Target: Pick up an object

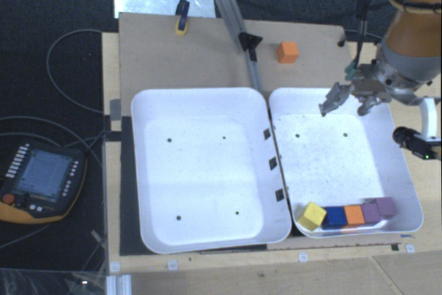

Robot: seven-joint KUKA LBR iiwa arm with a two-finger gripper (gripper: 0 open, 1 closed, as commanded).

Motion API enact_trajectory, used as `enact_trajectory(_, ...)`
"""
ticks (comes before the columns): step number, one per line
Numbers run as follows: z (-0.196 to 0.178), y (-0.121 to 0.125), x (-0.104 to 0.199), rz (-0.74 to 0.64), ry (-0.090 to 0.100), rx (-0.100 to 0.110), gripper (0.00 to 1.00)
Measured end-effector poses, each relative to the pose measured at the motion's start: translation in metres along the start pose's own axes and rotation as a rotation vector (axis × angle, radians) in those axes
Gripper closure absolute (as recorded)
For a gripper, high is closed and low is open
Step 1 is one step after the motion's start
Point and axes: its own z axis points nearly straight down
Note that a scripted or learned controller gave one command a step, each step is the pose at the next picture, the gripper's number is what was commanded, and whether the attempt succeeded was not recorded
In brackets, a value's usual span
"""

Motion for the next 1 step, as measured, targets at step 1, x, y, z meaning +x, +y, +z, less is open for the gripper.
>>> enact_trajectory(1, -0.0075, -0.0464, -0.0415, 0.006, -0.001, 0.002, 0.0)
